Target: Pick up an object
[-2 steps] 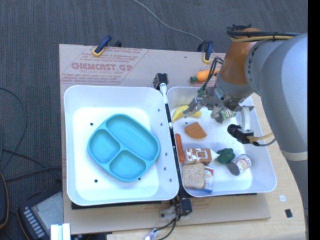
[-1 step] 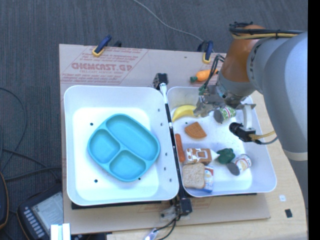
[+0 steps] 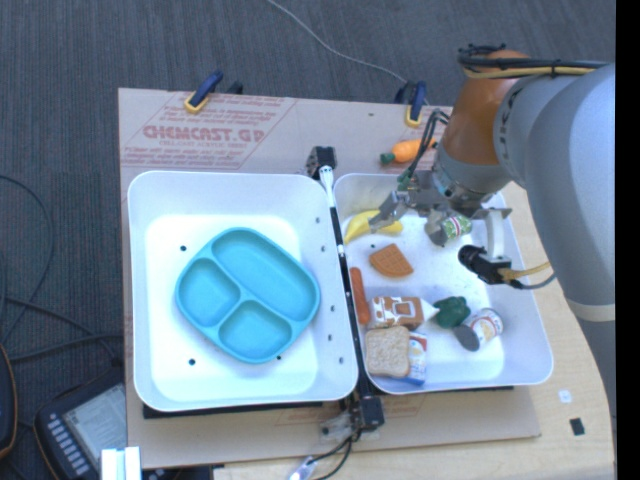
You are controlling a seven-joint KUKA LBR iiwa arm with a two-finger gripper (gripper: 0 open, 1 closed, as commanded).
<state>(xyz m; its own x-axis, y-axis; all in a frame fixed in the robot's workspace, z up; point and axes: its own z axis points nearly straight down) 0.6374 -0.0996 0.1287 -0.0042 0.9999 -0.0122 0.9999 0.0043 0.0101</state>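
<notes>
Hand [image 3: 415, 208] hangs low over the far part of the right bin [image 3: 530, 363], wrist angled, arm coming in from the right. Whether it is open or closed cannot be told from this view; nothing is visibly caught in it.

Closest to the hand: a banana [image 3: 365, 226] just left of it at the far left corner of the bin, and a small can [image 3: 452, 227] just right of it, partly under the wrist. A little nearer lies an orange slice-shaped piece [image 3: 391, 261]. Further near: a sausage [image 3: 357, 295] along the left wall, a brown carton [image 3: 397, 311], a green piece [image 3: 452, 311], a second can [image 3: 486, 326] on its side, and bread [image 3: 387, 351] at the near left corner over a flat packet [image 3: 417, 358].

A carrot [image 3: 404, 151] sits outside on the surface, beyond the far rim. The left bin [image 3: 150, 203] holds a blue divided plate [image 3: 247, 294].

Step in hand: likely approach or descent onto a target, not yet a lift. The banana or the small can looks like the candidate, too close to call. Next move calls for settling onto one item without clipping the bin wall or neighbour, closing firmly, then rising straight up; the curved banana and round can may both slip.
</notes>
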